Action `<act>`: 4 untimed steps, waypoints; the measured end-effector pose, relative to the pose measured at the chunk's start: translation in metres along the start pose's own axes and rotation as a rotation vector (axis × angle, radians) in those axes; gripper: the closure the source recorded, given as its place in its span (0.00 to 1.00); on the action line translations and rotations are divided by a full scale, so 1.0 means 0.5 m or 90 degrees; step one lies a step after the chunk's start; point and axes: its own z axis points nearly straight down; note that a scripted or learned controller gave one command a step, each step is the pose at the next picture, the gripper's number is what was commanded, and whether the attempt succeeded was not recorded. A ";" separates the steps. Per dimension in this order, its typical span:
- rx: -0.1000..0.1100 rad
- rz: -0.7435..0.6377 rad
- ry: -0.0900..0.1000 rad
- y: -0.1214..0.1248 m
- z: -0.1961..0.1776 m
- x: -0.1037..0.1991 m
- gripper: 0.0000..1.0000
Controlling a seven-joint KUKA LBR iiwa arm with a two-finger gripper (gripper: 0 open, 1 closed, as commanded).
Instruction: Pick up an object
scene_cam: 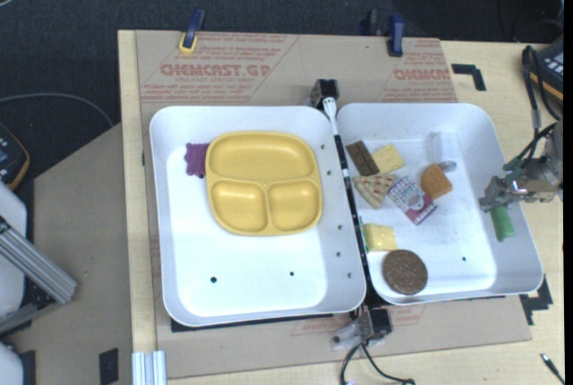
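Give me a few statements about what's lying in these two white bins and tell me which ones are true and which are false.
1. The yellow divided plate lies in the left bin. True.
2. A purple item peeks out at the plate's left edge. True.
3. The round brown disc sits on the yellow plate. False: it lies in the right bin, near its front edge.
4. The gripper is over the middle of the left bin. False: it is at the right bin's right rim, by a green object.
5. The right bin holds one single item. False: it holds several, among them a dark brown bar and an orange piece.
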 end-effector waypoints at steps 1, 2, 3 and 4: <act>0.001 0.000 0.000 0.003 -0.051 -0.001 1.00; 0.002 -0.003 0.002 0.046 -0.064 0.089 1.00; 0.003 -0.003 0.004 0.060 -0.073 0.197 1.00; 0.002 -0.003 0.003 0.112 -0.055 0.289 1.00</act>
